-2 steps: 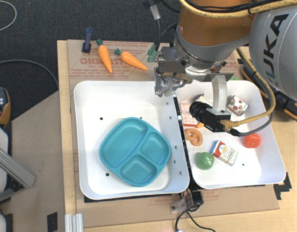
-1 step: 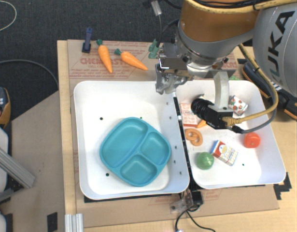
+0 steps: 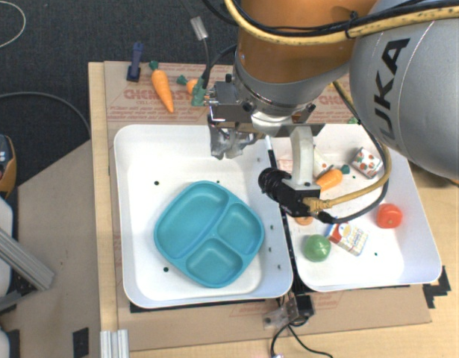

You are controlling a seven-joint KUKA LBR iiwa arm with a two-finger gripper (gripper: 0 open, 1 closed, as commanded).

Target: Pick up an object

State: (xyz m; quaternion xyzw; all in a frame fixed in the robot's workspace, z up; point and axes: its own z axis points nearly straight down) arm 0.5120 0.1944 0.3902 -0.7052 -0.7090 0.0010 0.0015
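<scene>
Gripper (image 3: 230,146): metal fingers over left bin's (image 3: 132,222) far edge, state not discernible. Left bin held glossy teal three-compartment plate (image 3: 209,233). Right bin (image 3: 412,263): round green ball (image 3: 316,247), red tomato (image 3: 389,215), small printed carton (image 3: 349,239).

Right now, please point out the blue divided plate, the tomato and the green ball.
blue divided plate (image 3: 208,233), camera view, centre divider.
tomato (image 3: 389,215), camera view, middle of its red skin.
green ball (image 3: 316,247), camera view, top surface.

Left bin (image 3: 132,200): blue tray (image 3: 209,233) fills centre, upper-left corner open. Right bin (image 3: 416,252): toys crowd centre, lower-right free.
</scene>
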